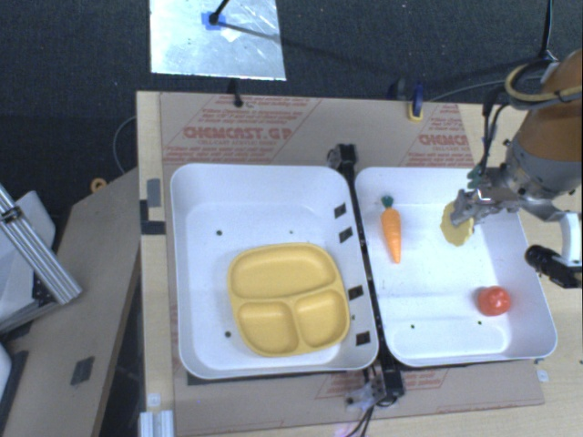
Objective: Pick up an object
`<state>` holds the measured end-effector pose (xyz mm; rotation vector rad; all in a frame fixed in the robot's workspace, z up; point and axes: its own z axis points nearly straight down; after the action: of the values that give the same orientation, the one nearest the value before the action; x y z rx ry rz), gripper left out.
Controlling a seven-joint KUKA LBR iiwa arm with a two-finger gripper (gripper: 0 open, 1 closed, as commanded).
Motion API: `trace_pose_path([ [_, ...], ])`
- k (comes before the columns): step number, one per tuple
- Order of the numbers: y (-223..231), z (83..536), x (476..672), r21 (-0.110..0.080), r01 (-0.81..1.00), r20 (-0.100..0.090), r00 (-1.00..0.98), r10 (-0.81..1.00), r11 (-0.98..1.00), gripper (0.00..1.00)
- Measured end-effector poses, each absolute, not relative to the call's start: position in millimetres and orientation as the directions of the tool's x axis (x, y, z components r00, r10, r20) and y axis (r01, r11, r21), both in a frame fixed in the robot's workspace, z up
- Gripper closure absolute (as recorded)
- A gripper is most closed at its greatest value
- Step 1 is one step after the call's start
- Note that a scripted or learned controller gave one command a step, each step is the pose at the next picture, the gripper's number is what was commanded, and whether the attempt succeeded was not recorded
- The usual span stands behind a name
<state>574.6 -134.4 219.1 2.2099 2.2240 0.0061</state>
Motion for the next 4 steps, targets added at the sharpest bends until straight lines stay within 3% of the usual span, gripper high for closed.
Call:
trace_pose_path([
  [1, -135, 267, 575.9, 0.006, 1.000, -0.001, -0.007, 1.000, 0.007, 1.00],
  [4, 37, 237, 568.9, 0.000, 1.000, 0.002, -0.011, 1.000, 0.011, 1.00],
])
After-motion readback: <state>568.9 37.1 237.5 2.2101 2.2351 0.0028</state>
